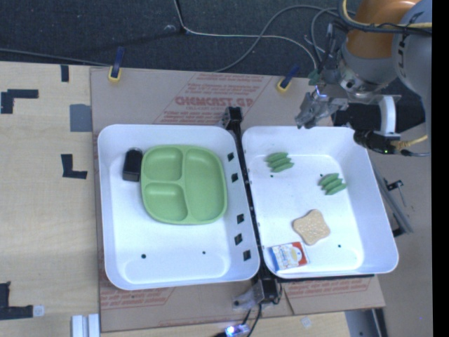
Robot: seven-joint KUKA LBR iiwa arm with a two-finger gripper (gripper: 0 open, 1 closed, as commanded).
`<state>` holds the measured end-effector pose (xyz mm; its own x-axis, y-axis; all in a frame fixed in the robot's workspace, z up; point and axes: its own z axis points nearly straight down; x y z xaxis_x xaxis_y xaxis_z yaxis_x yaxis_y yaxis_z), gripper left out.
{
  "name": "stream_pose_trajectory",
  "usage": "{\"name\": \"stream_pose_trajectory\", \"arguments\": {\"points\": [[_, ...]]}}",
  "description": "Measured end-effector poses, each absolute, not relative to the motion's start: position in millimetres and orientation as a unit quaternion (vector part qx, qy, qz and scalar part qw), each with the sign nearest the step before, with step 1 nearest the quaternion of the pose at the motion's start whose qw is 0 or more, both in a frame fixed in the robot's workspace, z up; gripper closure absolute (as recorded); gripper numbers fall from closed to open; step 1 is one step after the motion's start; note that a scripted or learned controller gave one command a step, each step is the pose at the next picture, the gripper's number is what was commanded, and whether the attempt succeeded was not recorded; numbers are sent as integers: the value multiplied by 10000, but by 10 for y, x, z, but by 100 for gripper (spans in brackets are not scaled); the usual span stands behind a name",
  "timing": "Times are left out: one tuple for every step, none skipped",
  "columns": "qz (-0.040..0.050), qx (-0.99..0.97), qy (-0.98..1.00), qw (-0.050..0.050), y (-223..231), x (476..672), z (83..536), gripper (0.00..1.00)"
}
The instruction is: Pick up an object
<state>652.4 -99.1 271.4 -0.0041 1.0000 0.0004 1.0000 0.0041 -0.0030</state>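
**Arm parked above right bin's far rim; bin contents lying loose**

Hidden / unclear: Gripper (313, 112) sits at upper right, over the far edge of the right bin (365, 188). It's small, dark and blurred against the cardboard; cannot tell how the claw stands, or whether it has anything in it. Arm's upper body is cut off by the top and right edges of the frame; orange band (382, 12) only partly in shot. Cables loop round the wrist and trail across the dark floor behind.

Task items, right bin: two green pea pods, one (279, 162) near the far left part of the bin, the other (332, 183) further right and a bit nearer, well apart. Both short, ribbed, glossy like plastic. Toast slice (311, 227) lies flat near mid-bin, tan, speckled, rough-edged. Small carton (288, 256) at near left corner, lying flat, white w/ red and blue print; text too small to read. All four are apart from the gripper.

Left bin (116, 209): green divided plate (184, 184), three compartments, rounded corners, smooth matt finish, seated towards the far half. Black block (132, 165) just beside plate's left edge; whether touching, cannot tell.

Surroundings: both bins shallow, white, smooth, w/ raised rims, side by side on a cardboard sheet (210, 97) bearing faint red print. Black clips run along the seam between bins. Yellow clamps (114, 73) hold the sheet's far edge. Bench top is pale wood w/ black tape marks at left.
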Motion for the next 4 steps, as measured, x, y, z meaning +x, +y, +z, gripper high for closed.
{"name": "stream_pose_trajectory", "arguments": {"points": [[11,-7055,-7087,15,-506,6276,2570,100],[9,-7054,-7088,14,-96,6103,2525,100],[10,-7051,-7091,14,407,6026,2376,100],[14,-7052,-7090,17,844,5810,2271,100]]}}
